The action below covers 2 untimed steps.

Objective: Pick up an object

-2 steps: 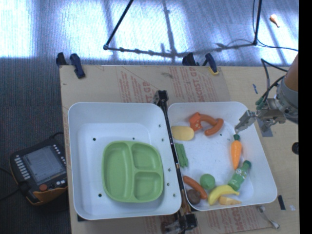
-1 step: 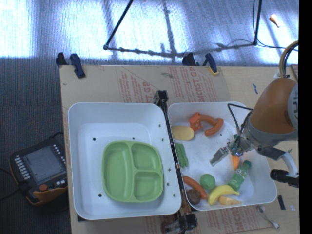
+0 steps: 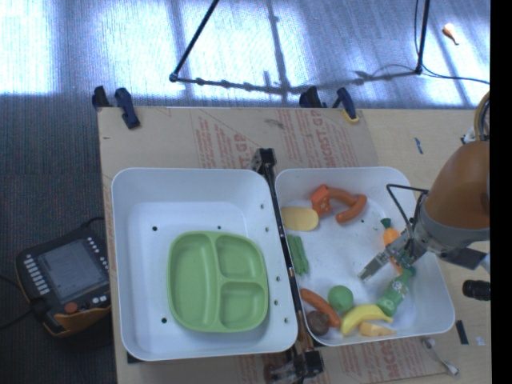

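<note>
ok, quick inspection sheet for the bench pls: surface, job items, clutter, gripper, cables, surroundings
surface: cardboard-covered bench bearing left bin and right bin.
job's things: right bin holds banana, green ball, green bottle, sausages, carrot, bean pod, yellow piece.
clutter: green divided plate in left bin.
grippers: gripper low over right bin by the bottle; holds nothing visibly.
cables: one trails on the floor, top right.
surroundings: teach pendant on floor left; blue clamps at bench's far edge.

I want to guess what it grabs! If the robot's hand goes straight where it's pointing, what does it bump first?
Probably bare bin floor: the hand points down-left over the right bin. Beyond lies the green ball, though depth is unclear.
</note>
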Each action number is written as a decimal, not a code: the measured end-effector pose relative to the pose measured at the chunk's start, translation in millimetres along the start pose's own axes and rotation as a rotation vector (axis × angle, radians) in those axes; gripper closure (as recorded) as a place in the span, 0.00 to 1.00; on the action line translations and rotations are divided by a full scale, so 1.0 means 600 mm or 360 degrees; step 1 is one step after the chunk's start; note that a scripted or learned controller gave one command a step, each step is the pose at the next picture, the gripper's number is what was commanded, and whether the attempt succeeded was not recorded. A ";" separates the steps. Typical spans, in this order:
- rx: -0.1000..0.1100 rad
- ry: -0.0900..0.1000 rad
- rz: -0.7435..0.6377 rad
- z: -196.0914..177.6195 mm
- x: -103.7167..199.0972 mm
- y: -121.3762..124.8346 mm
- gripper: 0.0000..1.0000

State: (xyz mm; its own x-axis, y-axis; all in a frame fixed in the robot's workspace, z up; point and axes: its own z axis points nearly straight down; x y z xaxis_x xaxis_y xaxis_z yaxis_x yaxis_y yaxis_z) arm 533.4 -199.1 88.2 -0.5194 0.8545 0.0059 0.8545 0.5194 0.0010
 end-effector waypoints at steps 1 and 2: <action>0.0000 -0.0001 0.0010 -0.017 -0.002 -0.001 1.00; 0.0001 -0.0010 -0.0609 -0.209 0.094 0.041 1.00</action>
State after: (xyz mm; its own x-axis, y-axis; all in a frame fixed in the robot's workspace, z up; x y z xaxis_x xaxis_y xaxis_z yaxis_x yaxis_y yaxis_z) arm 525.5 -138.7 214.2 -0.8011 0.5986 -0.0008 0.5986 0.8011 0.0015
